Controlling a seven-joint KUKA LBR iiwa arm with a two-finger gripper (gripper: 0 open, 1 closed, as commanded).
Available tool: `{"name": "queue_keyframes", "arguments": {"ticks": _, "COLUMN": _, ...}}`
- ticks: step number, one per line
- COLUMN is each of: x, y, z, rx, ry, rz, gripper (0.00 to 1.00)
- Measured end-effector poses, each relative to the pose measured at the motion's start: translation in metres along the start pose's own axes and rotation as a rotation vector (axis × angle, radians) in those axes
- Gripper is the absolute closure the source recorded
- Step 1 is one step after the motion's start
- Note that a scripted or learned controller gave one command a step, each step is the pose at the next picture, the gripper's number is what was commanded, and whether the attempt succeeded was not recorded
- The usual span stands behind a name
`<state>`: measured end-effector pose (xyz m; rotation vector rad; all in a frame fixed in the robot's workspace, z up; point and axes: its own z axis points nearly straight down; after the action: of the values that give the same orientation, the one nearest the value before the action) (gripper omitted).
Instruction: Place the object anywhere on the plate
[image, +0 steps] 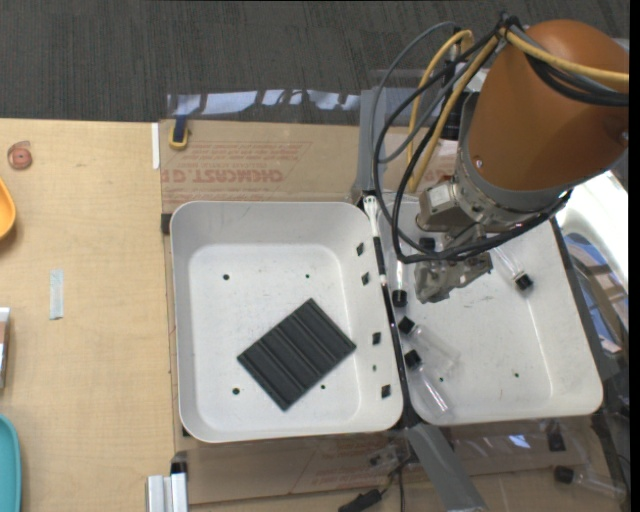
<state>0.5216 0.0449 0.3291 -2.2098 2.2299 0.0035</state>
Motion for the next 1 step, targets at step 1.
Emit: {"name": "queue_keyframes", "arguments": {"ticks": 1, "x": -0.0551, "y": 0.0197, "z": 0.0696, "rx": -0.002, "ry": 0.0, "rz": -0.239, "gripper": 1.0}}
